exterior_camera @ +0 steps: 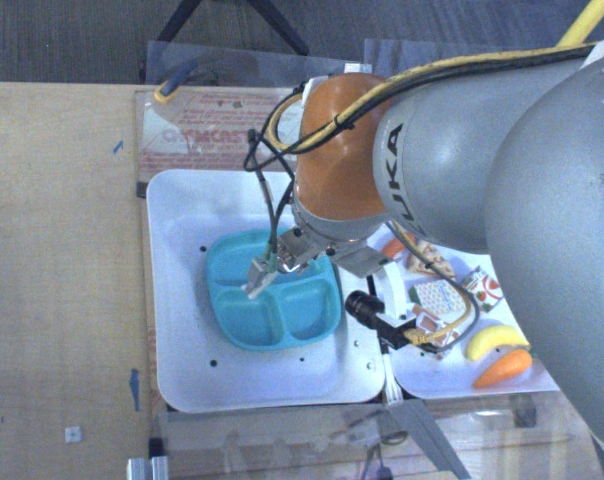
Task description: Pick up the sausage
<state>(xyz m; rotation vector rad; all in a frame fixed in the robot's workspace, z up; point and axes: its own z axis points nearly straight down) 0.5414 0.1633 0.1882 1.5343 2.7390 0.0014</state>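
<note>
The arm (462, 148) enters from the right and bends down over the left bin (177, 268), its orange band (337, 148) standing above the wrist. The jaws (260, 280) hang over a blue divided tray (282, 318) that lies in the middle of the left bin. The tips sit low over the tray's upper left compartment; whether they touch it cannot be judged. Whether the jaws are apart or together cannot be told from this angle, as the tips are small and partly merged with a green and grey fitting at the wrist. Nothing is seen between them.

The right bin (432, 373) is largely covered by the arm. Along its exposed near side lie a yellow banana (494, 341) and, touching it on the near side, an orange carrot (504, 368). Beside these to the left are a checked packet (440, 298) and a black part of the wrist assembly (367, 311).

The sausage cannot be identified with certainty; a small orange-red piece (393, 250) shows at the arm's edge in the right bin, but its nature is unclear.

Both bins rest on a pale wooden worktop (62, 268).
</note>
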